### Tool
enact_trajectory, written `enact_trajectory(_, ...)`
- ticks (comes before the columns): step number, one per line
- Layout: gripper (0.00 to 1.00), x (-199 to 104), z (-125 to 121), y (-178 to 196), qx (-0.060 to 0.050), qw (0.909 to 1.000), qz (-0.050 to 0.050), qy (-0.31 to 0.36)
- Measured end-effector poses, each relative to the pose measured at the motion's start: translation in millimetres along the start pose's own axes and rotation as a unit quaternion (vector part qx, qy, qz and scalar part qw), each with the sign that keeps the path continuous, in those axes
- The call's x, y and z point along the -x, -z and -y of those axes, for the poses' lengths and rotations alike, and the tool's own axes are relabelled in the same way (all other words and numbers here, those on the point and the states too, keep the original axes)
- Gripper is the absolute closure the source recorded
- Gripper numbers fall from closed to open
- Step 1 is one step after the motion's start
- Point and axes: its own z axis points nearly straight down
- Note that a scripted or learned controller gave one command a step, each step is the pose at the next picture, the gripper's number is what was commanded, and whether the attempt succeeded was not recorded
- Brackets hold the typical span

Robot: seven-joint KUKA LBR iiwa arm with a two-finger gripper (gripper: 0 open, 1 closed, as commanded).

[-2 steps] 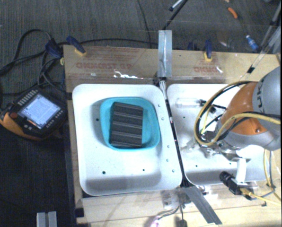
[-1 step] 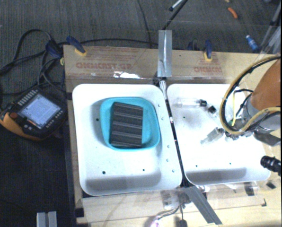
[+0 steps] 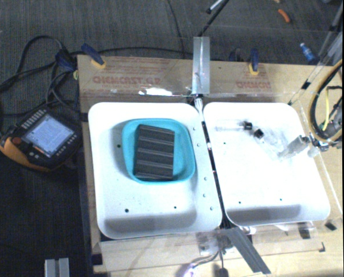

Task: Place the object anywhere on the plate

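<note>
The arm enters from the view's right edge as a pale, blurred, half see-through shape, reaching low over the far right part of the right-hand shallow white plastic bin. Its end effector shows as a faint greyish smear just inside that bin's right wall, angled down and toward the view's left. It is too blurred to tell whether it is spread or pressed together, and nothing can be made out in its grip.

Near the end effector, on its view-left side and slightly farther back, two small dark bits lie on the bin floor beside a thin pale stick.

Well away from the end effector, across the divide toward the view's left, the left-hand shallow white plastic bin holds a rounded light-blue plate. The dark grey ribbed rectangular block lies flat on the middle of that plate, inside its rim, long side running front to back.

Both bins sit on the light wooden desk. Farther still beyond the left bin, off the desk, a grey-and-orange handheld control pendant rests on the dark carpet.
</note>
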Motion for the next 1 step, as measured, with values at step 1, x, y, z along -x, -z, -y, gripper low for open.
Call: enact_trajectory(1,0.0,0.0,0.1,-0.1,0.0,1.0,0.0,0.0)
